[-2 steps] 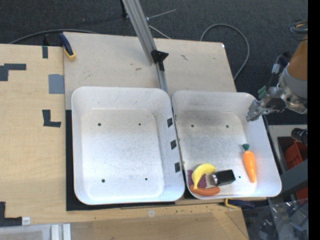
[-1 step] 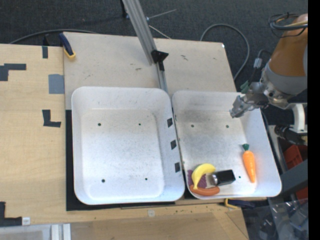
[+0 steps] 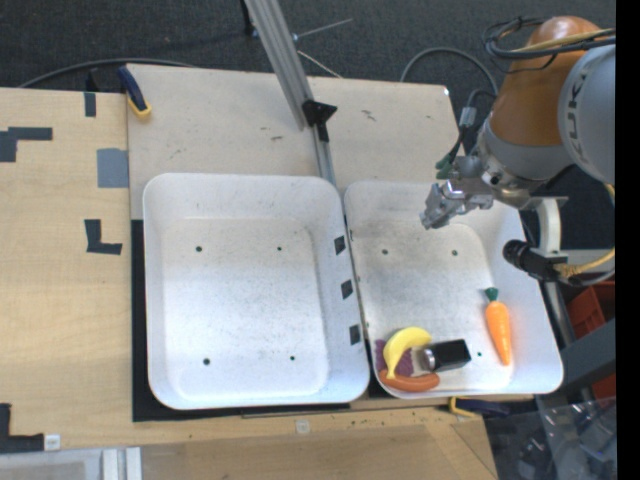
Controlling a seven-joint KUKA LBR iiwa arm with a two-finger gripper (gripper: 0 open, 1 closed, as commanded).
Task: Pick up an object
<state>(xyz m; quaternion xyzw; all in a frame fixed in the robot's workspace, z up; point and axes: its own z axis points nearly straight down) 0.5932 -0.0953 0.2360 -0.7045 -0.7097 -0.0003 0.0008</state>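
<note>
The gripper hangs over the far part of the right bin, near its middle, and whether it is parted or closed I cannot tell from here. Along that bin's near edge lie a toy banana, a red piece beneath it and a small black block (all bunched together). A toy carrot lies apart, to their right. The left bin sits alongside.

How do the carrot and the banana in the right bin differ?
The carrot is orange, straight and tapered; the banana is yellow and curved. The carrot lies alone near the bin's right wall; the banana sits bunched with other items at the near left corner. Both lie in the right bin.
</note>
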